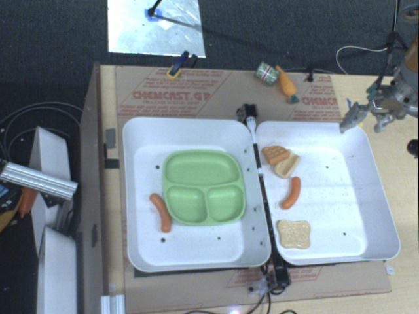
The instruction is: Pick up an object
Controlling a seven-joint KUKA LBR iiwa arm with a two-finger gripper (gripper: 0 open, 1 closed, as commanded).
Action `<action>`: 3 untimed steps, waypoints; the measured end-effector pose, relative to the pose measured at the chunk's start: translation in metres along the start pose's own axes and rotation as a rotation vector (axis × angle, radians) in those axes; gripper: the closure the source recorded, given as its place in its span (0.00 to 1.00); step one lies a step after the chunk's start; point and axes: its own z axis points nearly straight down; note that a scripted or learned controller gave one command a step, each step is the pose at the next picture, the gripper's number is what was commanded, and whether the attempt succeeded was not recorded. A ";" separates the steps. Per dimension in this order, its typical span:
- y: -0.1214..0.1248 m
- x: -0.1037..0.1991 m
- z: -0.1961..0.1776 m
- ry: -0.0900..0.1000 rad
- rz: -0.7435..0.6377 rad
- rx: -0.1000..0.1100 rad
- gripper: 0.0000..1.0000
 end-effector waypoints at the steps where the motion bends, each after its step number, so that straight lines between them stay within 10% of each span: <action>1: 0.003 0.045 0.114 0.002 -0.002 0.004 0.00; 3: -0.060 0.103 0.166 -0.003 0.003 -0.015 0.00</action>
